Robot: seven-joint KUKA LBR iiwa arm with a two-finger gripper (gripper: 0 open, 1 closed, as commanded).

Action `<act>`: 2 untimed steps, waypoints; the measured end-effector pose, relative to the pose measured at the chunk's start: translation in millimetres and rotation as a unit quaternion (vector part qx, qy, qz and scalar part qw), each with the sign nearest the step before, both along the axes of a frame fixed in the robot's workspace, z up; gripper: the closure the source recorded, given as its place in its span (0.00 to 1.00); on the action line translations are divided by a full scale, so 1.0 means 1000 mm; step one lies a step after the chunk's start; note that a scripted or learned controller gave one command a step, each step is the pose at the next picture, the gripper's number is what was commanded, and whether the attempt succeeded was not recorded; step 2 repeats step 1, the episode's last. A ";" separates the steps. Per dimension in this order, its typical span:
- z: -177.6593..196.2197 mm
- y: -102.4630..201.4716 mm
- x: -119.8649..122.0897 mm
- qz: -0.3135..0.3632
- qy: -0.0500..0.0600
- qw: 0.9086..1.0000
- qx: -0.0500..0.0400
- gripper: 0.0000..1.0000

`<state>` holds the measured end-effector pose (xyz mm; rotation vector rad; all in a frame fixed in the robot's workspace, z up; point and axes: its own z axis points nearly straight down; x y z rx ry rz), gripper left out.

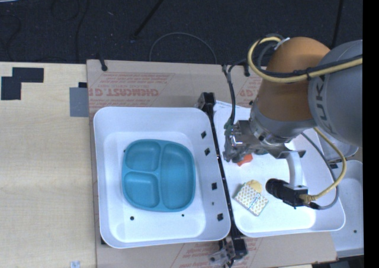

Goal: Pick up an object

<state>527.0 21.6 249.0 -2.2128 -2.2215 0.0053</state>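
Observation:
My gripper (235,145) reaches down into the right bin (323,220), near its left wall, under the grey and orange arm. A small orange-red object (244,158) lies right at the gripper's lower edge, partly hidden by it; whether it is held I cannot tell. A pale packet with a dotted pattern and a yellow end (252,197) lies on the bin floor in front of the gripper, apart from it.
The left bin (112,142) holds a blue divided plate (159,174) in its middle. A black divider strip (217,166) runs between the two bins. Brown cardboard lies under both bins, with pale bench to the left.

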 end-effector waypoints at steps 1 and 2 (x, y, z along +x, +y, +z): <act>0.001 0.052 -0.006 0.000 -0.001 1.000 0.000 1.00; 0.001 0.052 -0.006 0.000 -0.001 1.000 0.000 1.00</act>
